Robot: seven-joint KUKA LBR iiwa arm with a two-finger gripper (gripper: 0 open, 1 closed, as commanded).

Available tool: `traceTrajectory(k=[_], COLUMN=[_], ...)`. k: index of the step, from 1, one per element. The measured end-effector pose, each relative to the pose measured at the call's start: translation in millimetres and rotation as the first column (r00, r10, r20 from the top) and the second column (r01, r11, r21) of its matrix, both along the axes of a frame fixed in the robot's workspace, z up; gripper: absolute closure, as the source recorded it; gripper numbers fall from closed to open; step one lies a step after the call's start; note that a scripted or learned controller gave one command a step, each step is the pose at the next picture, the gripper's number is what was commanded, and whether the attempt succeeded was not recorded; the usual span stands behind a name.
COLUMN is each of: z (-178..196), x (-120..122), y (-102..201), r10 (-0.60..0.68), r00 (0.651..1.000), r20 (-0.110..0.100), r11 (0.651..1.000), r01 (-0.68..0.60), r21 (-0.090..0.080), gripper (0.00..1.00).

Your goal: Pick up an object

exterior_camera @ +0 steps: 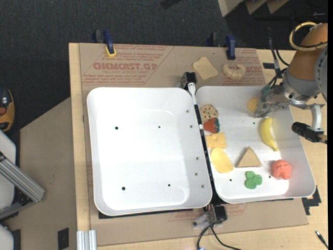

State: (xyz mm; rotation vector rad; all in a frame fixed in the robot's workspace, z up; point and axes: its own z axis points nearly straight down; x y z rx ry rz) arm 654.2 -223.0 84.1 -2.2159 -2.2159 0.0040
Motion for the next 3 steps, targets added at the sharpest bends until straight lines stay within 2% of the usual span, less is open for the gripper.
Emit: traceTrajectory(k=[1, 2, 3], z=[124.6, 143.8, 138.6], x=[16.5, 12.5, -22.6], y=[52.0, -4.3, -1.1], r10=[0.007, -0.003, -0.002], r00=[1.000, 1.000, 1.000], r20=[0.024, 0.014, 0.004], r11=[1.000, 1.000, 1.000], r01=[-0.007, 0.003, 0.002], r21=[-0.006, -0.009, -0.004], gripper=[1.00, 1.00, 1.00])
